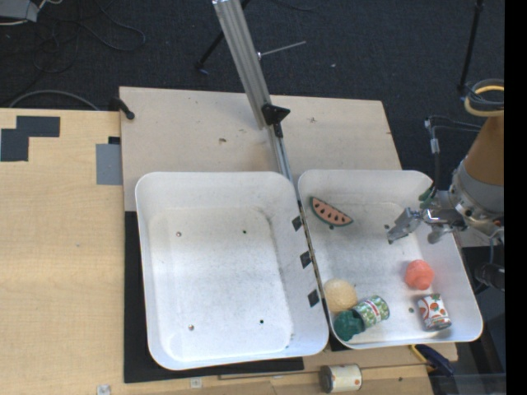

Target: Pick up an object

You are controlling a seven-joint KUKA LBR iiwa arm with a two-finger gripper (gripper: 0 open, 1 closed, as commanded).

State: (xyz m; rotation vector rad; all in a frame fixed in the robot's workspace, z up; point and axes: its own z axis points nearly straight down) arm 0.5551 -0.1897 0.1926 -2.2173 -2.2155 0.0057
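Two-finger metal gripper [405, 225] sits over the right shallow white plastic bin [387, 184], near its right wall, fingers pointing left and slightly down. Finger spread can't be made out at this size; nothing visible between them. Grey arm with orange band [487, 151] comes in from the right edge behind it.

Nearest object: round salmon-pink ball [419, 274], just below the gripper and a bit right, apart from it. Further below that, small red-and-white can [433, 312] lying near the bin's lower right corner. Left of the gripper, well apart, a watermelon-slice toy with red flesh and dark rind [331, 212] lies flat near the divider. Down-left of the gripper: green-capped bottle with red-white label [362, 315] on its side, touching or just beside a pale yellow round lump [339, 293].

Farther left, the left shallow white plastic bin [216, 270]. Aluminium extrusion post [244, 56] slants up-left beyond the bins. Tan cylinder [340, 378] lies on the bench below the right bin.
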